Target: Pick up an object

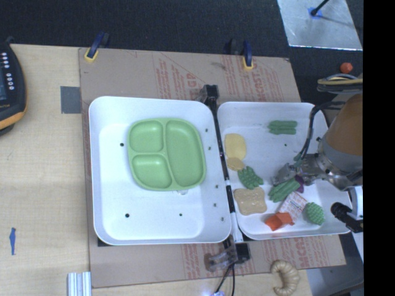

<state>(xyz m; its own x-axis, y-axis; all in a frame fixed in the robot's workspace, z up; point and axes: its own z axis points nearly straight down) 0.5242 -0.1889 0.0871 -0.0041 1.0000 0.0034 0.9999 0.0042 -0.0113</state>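
Camera view: fingers (290,176), state unclear, sit among toys by the right bin (259,108) edge, bare floor leftward.

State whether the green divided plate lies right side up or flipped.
Right side up: the green divided plate shows its three hollow compartments facing upward in the left bin.

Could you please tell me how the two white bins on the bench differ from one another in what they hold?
The left bin holds one thing, a green divided plate; the right bin holds many small pieces, among them a yellow piece and an orange piece. The arm's end effector reaches into the right bin, not the left bin. Both are shallow, white and lie side by side.
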